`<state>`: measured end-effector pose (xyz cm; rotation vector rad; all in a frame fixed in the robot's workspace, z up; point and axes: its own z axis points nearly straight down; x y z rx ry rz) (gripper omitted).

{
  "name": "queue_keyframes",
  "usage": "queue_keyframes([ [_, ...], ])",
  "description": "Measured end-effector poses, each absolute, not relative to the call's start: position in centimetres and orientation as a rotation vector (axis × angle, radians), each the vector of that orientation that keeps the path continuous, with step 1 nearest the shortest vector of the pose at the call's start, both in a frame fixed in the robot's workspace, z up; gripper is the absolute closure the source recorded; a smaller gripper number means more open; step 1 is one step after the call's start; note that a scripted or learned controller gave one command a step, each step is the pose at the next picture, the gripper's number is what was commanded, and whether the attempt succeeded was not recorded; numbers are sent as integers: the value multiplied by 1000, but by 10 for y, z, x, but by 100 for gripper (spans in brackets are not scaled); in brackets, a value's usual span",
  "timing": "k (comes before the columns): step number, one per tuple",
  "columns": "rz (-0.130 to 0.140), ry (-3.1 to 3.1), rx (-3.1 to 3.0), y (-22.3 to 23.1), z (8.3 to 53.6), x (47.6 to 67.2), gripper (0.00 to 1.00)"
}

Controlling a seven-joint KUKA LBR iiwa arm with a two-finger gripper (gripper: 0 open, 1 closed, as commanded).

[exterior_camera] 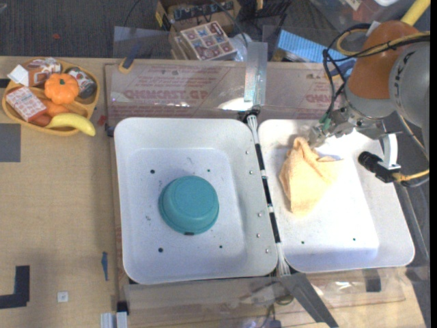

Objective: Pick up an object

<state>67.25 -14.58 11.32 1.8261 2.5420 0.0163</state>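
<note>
1. On your surface (54,203), at the far left corner, you see a yellow dish (20,111) holding a small orange pumpkin (61,89), a banana (72,122) and some small printed boxes.
2. Beyond the bins, you have a clear plastic sheet (181,91) with red lettering lying flat.
3. Farther back, you see a patterned box (203,39) and a blue pad (300,46) amid clutter.

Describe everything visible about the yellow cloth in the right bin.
The yellow cloth looks like soft, pale yellow-orange fabric, crumpled into a loose heap with folds. It lies in the left part of the right bin, near the divider. Its upper corner is drawn up to a peak at the gripper, which meets it there; whether the cloth is pinched cannot be told.
</note>
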Motion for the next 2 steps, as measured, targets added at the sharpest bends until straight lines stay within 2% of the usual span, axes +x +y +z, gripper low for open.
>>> queue_keyframes([
  [1,16,2542,1826,-146,113,672,0],
  [2,-12,2601,1735,-128,95,668,0],
])
